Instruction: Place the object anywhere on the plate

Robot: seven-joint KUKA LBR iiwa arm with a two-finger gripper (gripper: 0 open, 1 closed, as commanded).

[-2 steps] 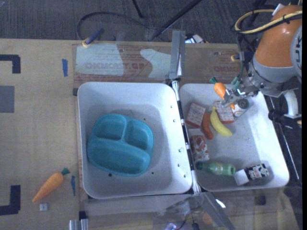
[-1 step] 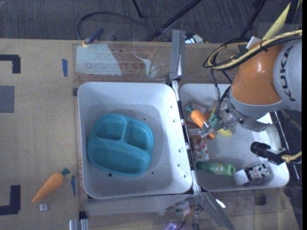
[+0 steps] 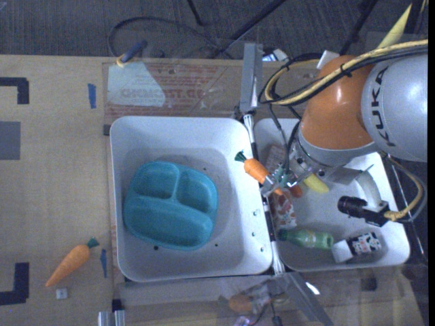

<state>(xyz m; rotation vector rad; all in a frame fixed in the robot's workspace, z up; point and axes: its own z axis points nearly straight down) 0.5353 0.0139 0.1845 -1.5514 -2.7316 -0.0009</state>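
Gripper (image 3: 277, 179) clamps a toy carrot (image 3: 255, 170) between its fingers at the bins' dividing edge, beside the blue plate (image 3: 172, 204).

A blue sectioned plate (image 3: 172, 204) lies in the left bin (image 3: 129, 136) with nothing on it and bare white floor on all sides, so the way down is open. The right bin (image 3: 396, 250) is crowded: the grey and orange arm (image 3: 353, 107) covers its upper half, and a green bottle (image 3: 307, 238), a small carton (image 3: 363, 244) and a snack packet (image 3: 284, 209) lie along its lower part. A toy carrot (image 3: 255, 169) sits over the wall between the bins.
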